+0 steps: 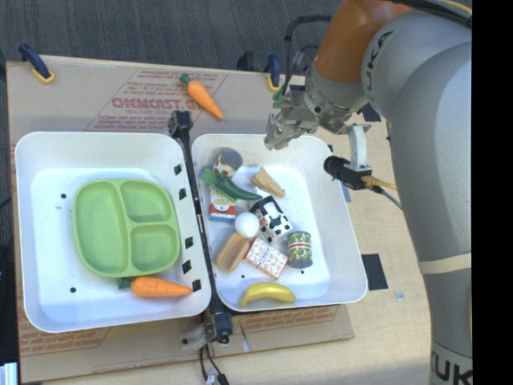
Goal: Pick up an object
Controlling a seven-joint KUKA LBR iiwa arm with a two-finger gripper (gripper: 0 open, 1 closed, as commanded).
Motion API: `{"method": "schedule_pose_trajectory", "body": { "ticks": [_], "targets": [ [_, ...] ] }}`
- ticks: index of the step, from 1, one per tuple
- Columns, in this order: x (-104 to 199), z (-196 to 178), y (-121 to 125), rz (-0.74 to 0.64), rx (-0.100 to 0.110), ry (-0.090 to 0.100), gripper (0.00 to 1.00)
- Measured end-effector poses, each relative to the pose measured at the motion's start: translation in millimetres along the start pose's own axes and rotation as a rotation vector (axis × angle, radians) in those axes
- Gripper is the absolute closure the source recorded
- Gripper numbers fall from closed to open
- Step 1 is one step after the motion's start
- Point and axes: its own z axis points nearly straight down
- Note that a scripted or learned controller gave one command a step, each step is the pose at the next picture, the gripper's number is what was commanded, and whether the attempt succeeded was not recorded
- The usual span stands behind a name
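the hand (276, 137) hangs over the right bin's (341, 239) far edge; i cannot tell its state. the banana (268, 293) at the near side looks light, smooth and curved. grip it across the middle.

The cardboard sheet (152, 95) under the bins carries red print near its far edge; the large word reads "CHEMCAST", the smaller lines are too blurred. On the arm (449, 367), at its lower part, the letters "KU" are visible.
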Motion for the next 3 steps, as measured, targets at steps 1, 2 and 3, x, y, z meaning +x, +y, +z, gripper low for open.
{"method": "schedule_pose_trajectory", "body": {
  "ticks": [1, 2, 3],
  "targets": [
    [36, -9, -50, 0.002, -0.001, -0.002, 1.00],
    [70, -12, -129, 0.003, -0.001, -0.002, 1.00],
    [56, 25, -176, 0.003, 0.000, -0.001, 1.00]
  ]
}}
